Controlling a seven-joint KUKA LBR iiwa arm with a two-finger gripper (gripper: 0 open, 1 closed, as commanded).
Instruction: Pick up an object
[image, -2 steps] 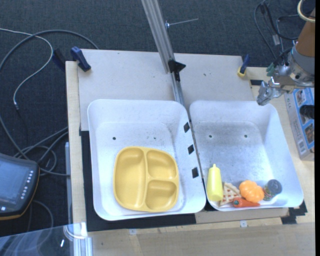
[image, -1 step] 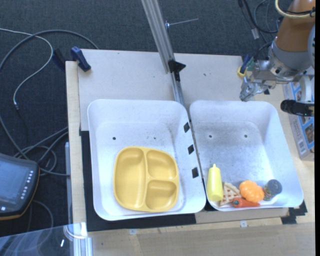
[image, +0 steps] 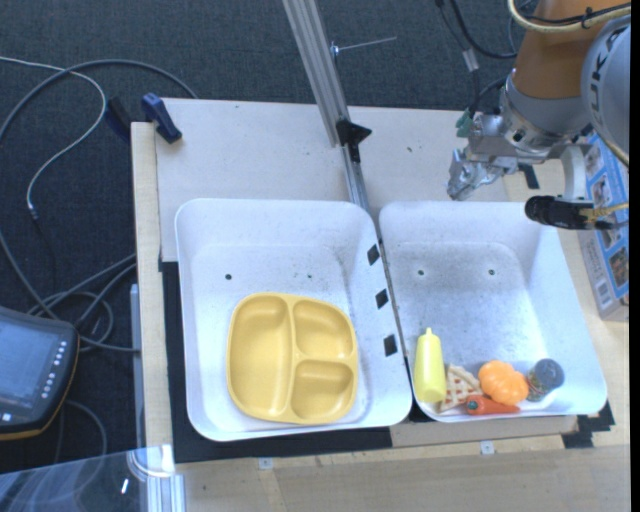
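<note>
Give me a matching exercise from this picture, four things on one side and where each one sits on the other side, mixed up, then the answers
Things:
1. yellow divided plate
2. yellow bottle
3. gripper
4. blue clamp

Places:
A. near the bench's far left corner
B. in the left bin
C. above the far edge of the right bin
D. at the near edge of the right bin, left of the orange fruit

Pairs: 1-B, 2-D, 3-C, 4-A

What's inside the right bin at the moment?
Right bin: yellow bottle, orange fruit, waffle piece, carrot, grey round thing, clustered at its near edge. Anything beneath them is hidden.
</note>
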